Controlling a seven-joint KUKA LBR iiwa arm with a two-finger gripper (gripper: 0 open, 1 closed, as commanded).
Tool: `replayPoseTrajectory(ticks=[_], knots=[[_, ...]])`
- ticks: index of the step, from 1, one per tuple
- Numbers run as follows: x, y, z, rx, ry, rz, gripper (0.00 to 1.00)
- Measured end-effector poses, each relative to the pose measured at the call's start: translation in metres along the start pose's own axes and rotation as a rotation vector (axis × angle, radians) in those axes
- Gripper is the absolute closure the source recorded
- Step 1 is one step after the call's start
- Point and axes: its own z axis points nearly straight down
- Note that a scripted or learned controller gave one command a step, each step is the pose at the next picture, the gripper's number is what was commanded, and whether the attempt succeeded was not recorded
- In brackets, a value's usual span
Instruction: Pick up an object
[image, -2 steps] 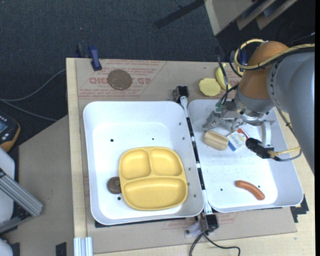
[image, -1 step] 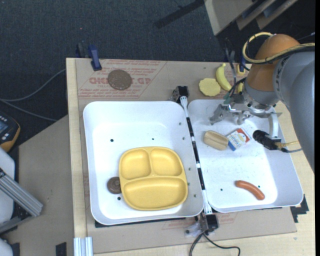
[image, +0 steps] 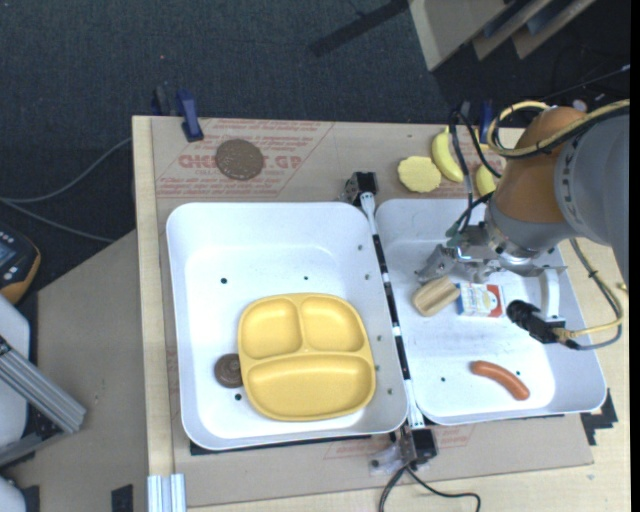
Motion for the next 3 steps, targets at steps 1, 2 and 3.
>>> replayPoseTrajectory(ticks=[1, 2, 3], knots=[[-0.0002, 0.0031, -0.0107, -0.007, -0.002, -0.001, 1.00], [0.0000, 0.0035, -0.0207, -0.009, -0.003, -0.001, 1.00], [0.0000, 0.0032, -0.0200, -0.008, -0.003, 0.000, 0.00]])
